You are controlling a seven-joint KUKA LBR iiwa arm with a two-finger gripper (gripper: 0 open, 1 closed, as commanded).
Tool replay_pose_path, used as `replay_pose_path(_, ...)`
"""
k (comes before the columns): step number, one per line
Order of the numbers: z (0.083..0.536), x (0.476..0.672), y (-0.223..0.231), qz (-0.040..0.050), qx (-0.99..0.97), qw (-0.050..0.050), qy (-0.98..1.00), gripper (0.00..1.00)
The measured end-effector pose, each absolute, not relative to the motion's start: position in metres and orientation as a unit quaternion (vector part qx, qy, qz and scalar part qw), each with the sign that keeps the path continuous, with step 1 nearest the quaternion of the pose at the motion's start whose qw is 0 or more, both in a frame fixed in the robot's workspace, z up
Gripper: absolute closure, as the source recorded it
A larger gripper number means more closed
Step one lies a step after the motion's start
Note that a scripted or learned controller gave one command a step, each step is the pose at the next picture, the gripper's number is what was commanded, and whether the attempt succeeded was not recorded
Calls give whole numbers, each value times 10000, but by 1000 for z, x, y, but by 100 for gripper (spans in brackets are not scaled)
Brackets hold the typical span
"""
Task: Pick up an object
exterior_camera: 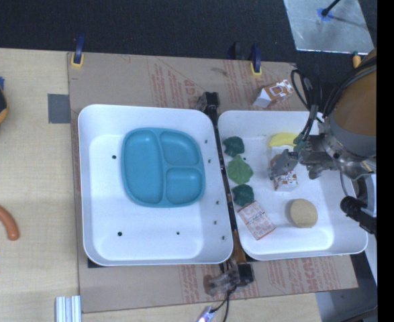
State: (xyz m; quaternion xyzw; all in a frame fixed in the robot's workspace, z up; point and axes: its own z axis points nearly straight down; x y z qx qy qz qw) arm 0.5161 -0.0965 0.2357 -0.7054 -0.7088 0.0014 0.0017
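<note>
While the arm reaches into the right bin [317, 245], its gripper [285, 164] sits low over a small carton [287, 178]; whether it grips cannot be told. Just behind it lies a yellow piece [282, 139], 3 green lumps [239, 171] lie beyond its tip, and a tan round [303, 212] nearer the front.

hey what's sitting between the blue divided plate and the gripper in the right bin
In the camera view, three dark green broccoli-like pieces lie in a column along the right bin's left side, between the blue divided plate and the gripper. Bare white bin floor separates them from the gripper.
</note>
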Motion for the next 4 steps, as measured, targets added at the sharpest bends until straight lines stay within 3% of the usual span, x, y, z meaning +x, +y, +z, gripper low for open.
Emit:
replay_pose_path(1,157,539,-157,22,-7058,14,-7084,0)
replay_pose_path(2,91,585,-169,17,-7049,9,-7093,0)
replay_pose_path(3,102,586,-170,23,-7039,2,-7102,100)
replay_pose_path(4,96,647,-118,192,-7088,234,-7048,100)
